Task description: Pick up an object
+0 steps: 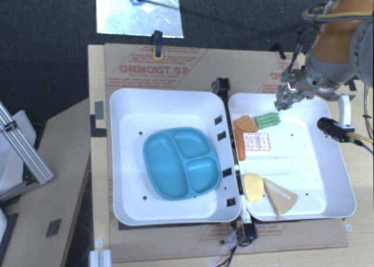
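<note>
The gripper [284,100] is hovering over the back edge of the right bin [327,201]; whether its fingers are open or closed I cannot tell. The green object [267,121] is lying just forward-left of it, long axis running roughly left-right, beside the orange piece [246,124]

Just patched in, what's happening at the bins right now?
The arm reaches in from the right, its tool hovering over the far edge of the right bin, just above the green object. Nothing is visibly held. Also in that bin lie an orange piece, a red-and-white patterned card, a yellow item and a tan wedge. The left bin holds a blue divided tray.
</note>
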